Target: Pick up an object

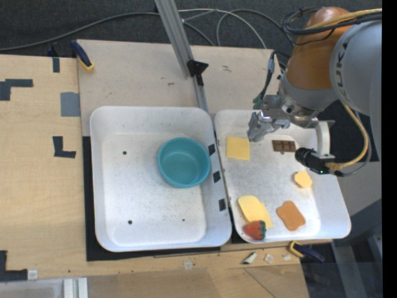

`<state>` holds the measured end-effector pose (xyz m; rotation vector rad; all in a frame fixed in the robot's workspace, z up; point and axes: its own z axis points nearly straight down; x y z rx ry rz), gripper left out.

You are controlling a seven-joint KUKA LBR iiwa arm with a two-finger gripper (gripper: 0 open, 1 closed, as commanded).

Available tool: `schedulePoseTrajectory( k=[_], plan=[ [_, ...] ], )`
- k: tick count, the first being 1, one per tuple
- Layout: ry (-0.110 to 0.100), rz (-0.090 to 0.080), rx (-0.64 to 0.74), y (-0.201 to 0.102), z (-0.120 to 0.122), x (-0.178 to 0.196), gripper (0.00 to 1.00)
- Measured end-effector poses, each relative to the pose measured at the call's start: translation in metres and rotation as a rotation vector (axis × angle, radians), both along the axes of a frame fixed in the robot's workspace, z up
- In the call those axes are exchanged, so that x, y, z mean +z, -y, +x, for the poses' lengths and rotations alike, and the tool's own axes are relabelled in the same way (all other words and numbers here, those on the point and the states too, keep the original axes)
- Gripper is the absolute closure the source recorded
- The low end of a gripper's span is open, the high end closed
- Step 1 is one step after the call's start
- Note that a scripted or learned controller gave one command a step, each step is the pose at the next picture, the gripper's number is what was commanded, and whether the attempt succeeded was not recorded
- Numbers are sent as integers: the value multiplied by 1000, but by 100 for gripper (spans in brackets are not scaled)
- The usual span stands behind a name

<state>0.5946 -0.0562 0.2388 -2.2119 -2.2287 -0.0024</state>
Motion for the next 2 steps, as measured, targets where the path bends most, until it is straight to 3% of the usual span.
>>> schedulePoseTrajectory(
  k=[2],
  plan=[
    [-3,0,0,-106,-18,9,100]
  ],
)
